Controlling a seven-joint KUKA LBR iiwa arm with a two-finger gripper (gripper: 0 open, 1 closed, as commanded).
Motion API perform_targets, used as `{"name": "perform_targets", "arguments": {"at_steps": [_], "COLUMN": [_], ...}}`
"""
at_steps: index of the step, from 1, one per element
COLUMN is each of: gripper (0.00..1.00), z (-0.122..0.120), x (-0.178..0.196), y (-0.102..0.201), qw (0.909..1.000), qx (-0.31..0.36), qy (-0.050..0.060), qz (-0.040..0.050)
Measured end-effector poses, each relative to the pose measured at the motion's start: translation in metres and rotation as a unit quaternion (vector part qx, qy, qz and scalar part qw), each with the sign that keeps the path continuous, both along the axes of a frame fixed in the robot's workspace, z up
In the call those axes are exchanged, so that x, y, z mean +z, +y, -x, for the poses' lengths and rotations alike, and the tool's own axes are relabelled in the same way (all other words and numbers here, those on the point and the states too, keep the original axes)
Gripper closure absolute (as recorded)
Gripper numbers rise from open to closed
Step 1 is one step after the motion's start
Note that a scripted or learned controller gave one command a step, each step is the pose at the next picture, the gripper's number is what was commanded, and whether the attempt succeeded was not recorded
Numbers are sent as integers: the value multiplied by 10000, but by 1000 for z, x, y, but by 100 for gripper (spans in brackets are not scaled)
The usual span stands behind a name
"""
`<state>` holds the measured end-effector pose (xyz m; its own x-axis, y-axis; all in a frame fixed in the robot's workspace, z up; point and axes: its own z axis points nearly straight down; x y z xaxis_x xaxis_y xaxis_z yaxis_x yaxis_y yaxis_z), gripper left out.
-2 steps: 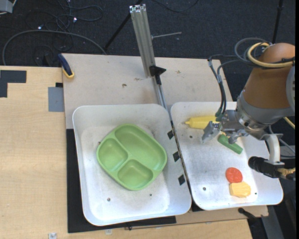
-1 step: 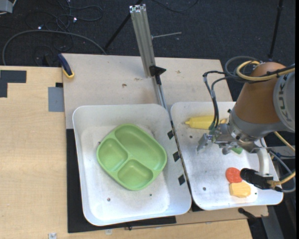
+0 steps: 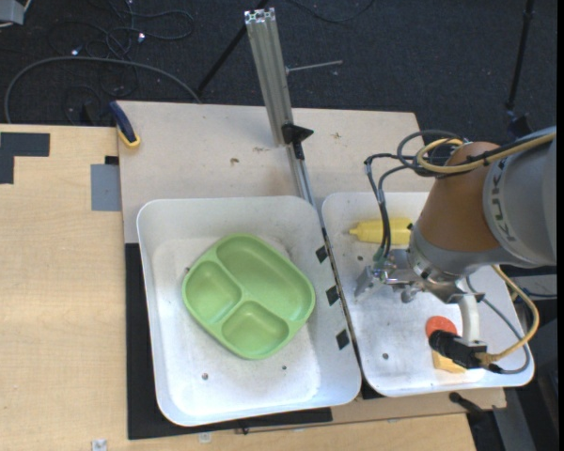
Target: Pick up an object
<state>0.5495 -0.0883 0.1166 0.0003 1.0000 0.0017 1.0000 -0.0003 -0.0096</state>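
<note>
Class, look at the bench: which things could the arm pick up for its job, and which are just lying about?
Job: green divided plate; yellow object; orange-red object; gripper.
Lying about: metal post; floor cables; blue-and-yellow tool.

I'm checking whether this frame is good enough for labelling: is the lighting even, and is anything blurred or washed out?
In the camera view, light is bright and fairly even; the left bin and right bin look slightly washed out, with soft shadows. The green divided plate is sharp enough. The floor behind is dark. The gripper sits under the arm, small and indistinct.
</note>
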Motion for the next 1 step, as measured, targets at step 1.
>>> {"name": "perform_targets", "arguments": {"at_steps": [1], "gripper": [0], "z": [-3], "x": [-21], "y": [-1], "qw": [10000], "qx": [-4], "qy": [-64], "qz": [-2]}}
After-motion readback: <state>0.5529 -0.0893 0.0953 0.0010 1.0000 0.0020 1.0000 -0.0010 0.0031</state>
